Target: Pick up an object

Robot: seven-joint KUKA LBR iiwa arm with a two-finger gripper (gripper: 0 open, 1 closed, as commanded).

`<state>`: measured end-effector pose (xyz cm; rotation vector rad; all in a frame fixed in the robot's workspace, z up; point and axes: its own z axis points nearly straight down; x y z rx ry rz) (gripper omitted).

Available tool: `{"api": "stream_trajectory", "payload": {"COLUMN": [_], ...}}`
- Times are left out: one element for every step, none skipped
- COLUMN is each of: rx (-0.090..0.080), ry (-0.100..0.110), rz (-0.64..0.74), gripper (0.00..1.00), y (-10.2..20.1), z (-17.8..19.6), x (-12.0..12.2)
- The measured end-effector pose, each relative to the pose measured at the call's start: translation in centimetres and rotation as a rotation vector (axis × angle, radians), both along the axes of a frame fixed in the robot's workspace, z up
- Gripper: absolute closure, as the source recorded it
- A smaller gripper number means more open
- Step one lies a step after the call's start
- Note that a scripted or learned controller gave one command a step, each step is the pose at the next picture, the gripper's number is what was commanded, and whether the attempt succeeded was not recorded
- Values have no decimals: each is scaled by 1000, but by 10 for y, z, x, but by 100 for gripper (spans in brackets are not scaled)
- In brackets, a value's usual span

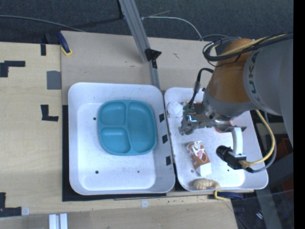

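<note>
My gripper (187, 124) hangs low over the upper left part of the right bin (255, 178), under the orange and grey wrist. A brown and white packet (198, 157) lies just below it on the bin floor. Next to the gripper, at the bin's upper left corner, sits a white crumpled thing (174, 109). At the bin's front edge rests a small tan, lumpy object (205, 183). Nothing shows between the gripper and the bin floor that I can make out.
The left bin (83, 142) holds a blue divided plate (127, 127). A grey metal post (138, 30) slants up from behind the bins. The arm covers the right bin's upper right part.
</note>
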<state>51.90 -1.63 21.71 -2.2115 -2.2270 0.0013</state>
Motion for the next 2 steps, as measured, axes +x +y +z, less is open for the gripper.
{"api": "stream_trajectory", "payload": {"rx": [0, 0], "ry": [0, -1], "rz": [0, 1], "gripper": [100, 100], "y": [53, 112], "z": [0, 5], "x": [3, 13]}}
